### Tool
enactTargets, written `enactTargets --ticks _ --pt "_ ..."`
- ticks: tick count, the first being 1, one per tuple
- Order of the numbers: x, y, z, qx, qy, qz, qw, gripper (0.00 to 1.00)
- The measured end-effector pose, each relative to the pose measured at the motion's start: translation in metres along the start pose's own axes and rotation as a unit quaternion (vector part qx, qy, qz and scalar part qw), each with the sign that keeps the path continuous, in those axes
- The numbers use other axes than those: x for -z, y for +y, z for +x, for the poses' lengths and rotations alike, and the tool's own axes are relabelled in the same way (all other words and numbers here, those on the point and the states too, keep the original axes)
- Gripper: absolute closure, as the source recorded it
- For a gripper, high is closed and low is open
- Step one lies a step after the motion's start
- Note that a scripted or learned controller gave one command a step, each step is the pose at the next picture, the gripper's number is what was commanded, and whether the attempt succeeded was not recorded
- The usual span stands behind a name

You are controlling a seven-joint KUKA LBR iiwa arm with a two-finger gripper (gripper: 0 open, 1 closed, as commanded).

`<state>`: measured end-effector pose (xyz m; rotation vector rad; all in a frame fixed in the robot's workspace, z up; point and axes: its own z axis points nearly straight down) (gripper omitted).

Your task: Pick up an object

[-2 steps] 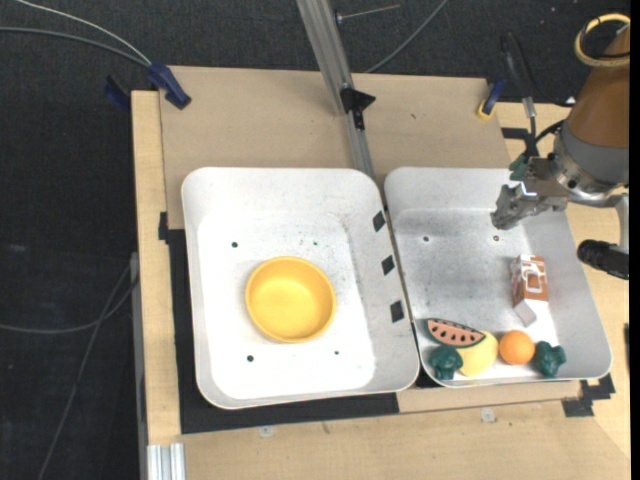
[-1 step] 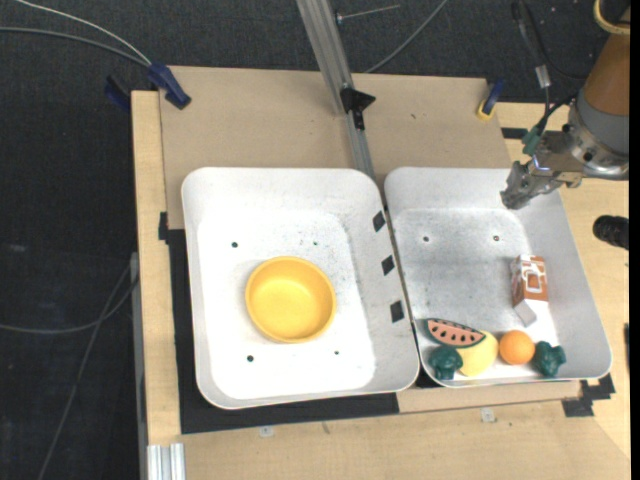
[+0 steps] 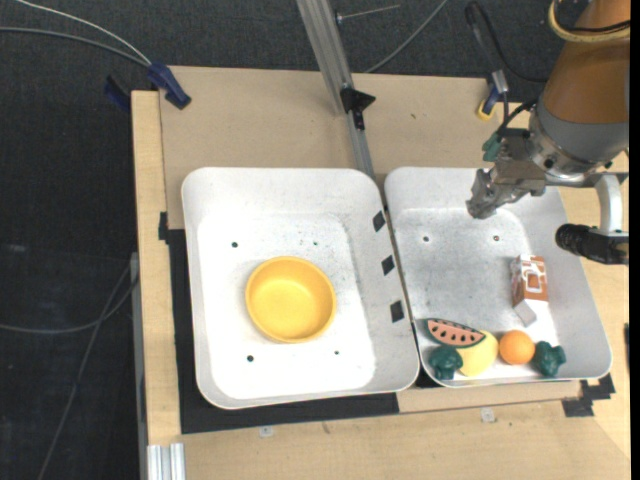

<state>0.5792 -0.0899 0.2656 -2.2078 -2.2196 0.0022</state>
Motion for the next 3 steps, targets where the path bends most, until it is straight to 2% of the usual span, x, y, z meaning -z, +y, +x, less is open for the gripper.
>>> enactTargets --ticks 1,2,3 --pt "-0.015 0.0 0.06 0.0 0.0 0.002 1.0 1.0" --pt "-0.014 -0.005 0.124 0.001 0.0 0.002 1.0 1.0" --pt "-0.027 -0.018 0.181 0.001 -0.001 0.004 1.0 1.0"
